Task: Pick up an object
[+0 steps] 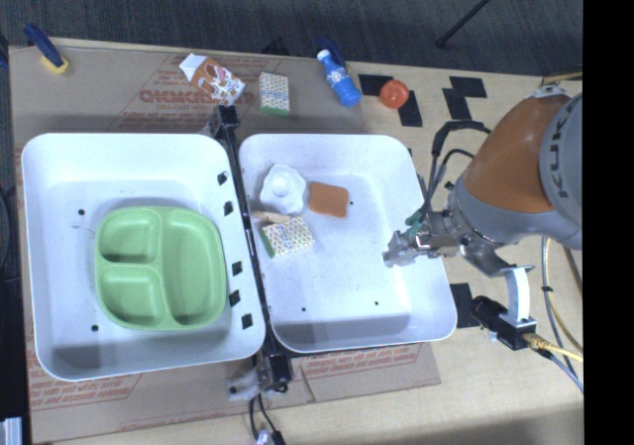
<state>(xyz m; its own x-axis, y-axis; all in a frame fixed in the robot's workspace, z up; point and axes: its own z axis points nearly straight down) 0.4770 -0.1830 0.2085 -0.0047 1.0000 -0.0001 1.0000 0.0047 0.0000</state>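
The right bin point(337, 319) holds a white cup-like object point(282, 187), an orange-brown block point(328, 199) and a small patterned packet point(287, 235), all in its left half. My gripper point(404, 248) hangs over the bin's right side, well to the right of those objects. I see nothing between its fingers. The grey arm with its orange band point(515, 170) comes in from the right.
The left bin point(59, 161) contains a green divided plate point(160, 268). Behind the bins on the bench lie a snack packet point(211, 79), a small box point(273, 93), a blue bottle point(339, 77), an orange cap point(394, 93) and a blue-yellow clamp point(46, 49).
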